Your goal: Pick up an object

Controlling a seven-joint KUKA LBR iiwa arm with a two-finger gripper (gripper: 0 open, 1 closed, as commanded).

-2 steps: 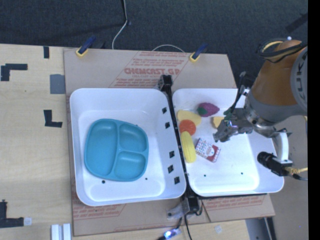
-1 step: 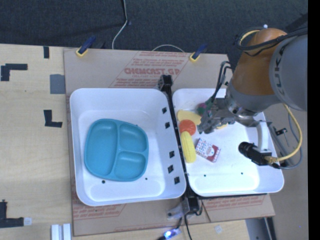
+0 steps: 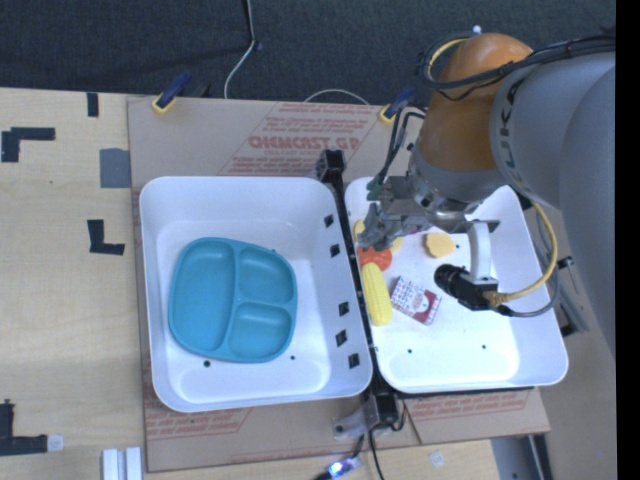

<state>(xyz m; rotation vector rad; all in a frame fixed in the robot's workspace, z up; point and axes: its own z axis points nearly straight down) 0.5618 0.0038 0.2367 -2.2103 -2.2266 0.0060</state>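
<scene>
Gripper [image 3: 378, 230] low over right bin [image 3: 520, 363], fingertips obscured by wrist.

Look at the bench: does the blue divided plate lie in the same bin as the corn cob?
No, the blue divided plate lies in the left bin, while the corn cob lies in the right bin.
</scene>
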